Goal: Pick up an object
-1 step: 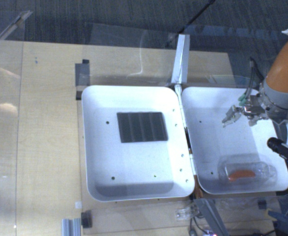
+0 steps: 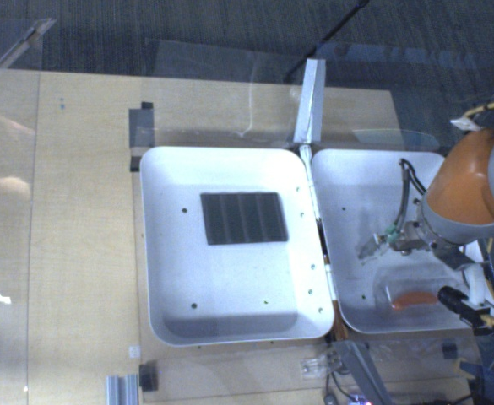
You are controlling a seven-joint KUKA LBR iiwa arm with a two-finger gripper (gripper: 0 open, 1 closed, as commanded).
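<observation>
Orange object (image 2: 413,299), small, oblong and somewhat blurred, is seen lying on the floor of the right bin (image 2: 348,226) near its front edge, possibly inside a clear wrapper. The gripper (image 2: 380,245) is held just above and behind it, over the bin floor, and nothing is seen between its fingers; how far they are spread cannot be told, as they are too small and dark. No legible writing is found; a dark ribbed panel (image 2: 244,218) is set in the left bin (image 2: 158,251).
</observation>
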